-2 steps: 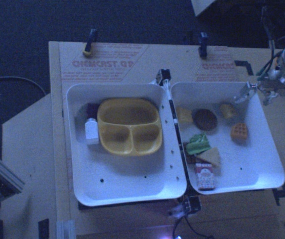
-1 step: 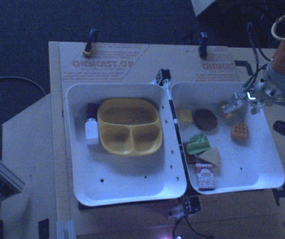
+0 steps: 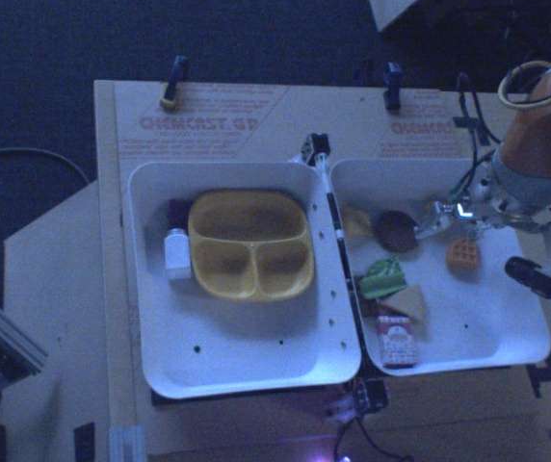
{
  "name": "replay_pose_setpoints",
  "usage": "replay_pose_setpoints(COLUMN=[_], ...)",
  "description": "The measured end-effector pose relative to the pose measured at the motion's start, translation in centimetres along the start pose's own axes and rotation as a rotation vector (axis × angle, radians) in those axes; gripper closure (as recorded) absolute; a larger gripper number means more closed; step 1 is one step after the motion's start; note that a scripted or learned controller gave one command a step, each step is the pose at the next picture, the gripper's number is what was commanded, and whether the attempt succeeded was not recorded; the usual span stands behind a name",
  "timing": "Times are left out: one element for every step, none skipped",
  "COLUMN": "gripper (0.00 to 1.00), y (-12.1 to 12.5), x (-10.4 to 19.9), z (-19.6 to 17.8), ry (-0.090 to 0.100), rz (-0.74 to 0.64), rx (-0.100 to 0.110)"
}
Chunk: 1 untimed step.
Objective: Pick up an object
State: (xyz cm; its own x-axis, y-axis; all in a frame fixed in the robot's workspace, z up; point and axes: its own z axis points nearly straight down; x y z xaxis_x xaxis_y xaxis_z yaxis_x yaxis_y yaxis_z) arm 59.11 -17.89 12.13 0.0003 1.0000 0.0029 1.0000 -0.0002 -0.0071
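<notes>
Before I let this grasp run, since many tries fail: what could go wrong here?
The gripper sits between the dark round object and the waffle, over neither, so it may close on nothing. The green item, wedge and red box lie packed together, so a grasp there could drag neighbours. Dim light hides detail.

You look down from one fixed camera above the pale wooden bench (image 3: 112, 258), tilted at a slant and set far enough back to take in both shallow white plastic bins, left (image 3: 150, 287) and right (image 3: 507, 325), plus dark floor beyond. The grey, orange-banded arm (image 3: 536, 138) enters from your right.
</notes>
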Motion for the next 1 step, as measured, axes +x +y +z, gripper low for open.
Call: replay_pose_setpoints(gripper=[0.0], y=[0.29], x=[-0.08], z=[3.27], ry=[-0.006], rz=[-0.001], rx=[-0.012])
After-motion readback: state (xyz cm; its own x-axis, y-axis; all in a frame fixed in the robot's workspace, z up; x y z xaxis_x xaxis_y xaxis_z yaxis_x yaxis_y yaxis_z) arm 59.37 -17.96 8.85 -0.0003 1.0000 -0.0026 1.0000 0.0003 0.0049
